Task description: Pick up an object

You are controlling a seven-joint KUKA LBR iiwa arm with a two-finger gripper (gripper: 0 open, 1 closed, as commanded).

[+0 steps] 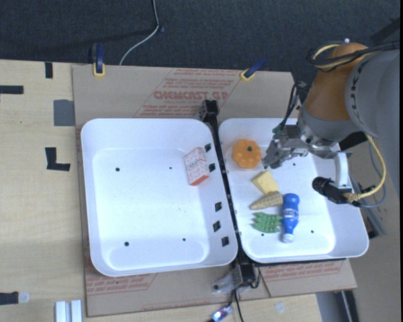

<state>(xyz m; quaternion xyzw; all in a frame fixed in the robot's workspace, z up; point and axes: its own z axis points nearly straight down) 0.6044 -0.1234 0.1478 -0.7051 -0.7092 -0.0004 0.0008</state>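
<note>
You are looking down at two shallow white plastic bins sitting side by side on a brown cardboard sheet [188, 92] that is covering the counter. Take the small orange pumpkin-shaped toy [246, 153] in the right bin [322, 247] as your landmark. The tool [277, 151] is hanging just to the right of that pumpkin, low over the bin floor, carried by the grey arm with the orange band [332, 89] that is reaching in from the right. The tool is reading as a dark cluster against the white plastic, so you cannot tell whether it is spread or closed, and nothing is visibly sitting in it.

Below the pumpkin, the other candidates are lying close together: a pale yellow wedge like a piece of cheese [264, 181] just under it, then a tan cone-shaped toy [266, 201], then a green leafy vegetable toy [267, 222], with a small blue-and-white bottle [289, 216] lying on its side to the right of those two. Well to the left of the pumpkin, across the dividing rims, a small red-and-white carton [196, 166] is lying in the left bin [101, 200].

As for progress, you are judging an approach, not a pick: every object is resting on a bin floor, and none is lifted. The pumpkin seems the likeliest target, being nearest the tool. Closing on it, lifting and proving the hold are all remaining.
</note>
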